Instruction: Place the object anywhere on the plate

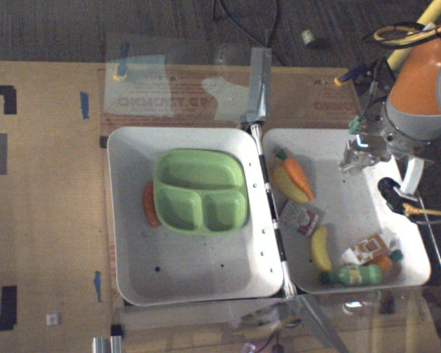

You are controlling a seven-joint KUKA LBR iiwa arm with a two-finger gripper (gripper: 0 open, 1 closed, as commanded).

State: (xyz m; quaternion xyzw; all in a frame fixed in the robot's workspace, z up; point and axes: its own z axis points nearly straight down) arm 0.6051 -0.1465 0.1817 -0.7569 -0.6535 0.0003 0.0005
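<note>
Hand (361, 155) hovers over right bin (419, 271), upper right; finger state cannot be determined. Carrot (297, 173) lies to its left. Green plate (200, 191) occupies left bin (128, 256).

We see even, soft light, pale glare on the clear sheet (178, 90), slight blur throughout.

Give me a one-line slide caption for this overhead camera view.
Gripper hovers over right bin of toy food; green plate waits in left bin.
</note>
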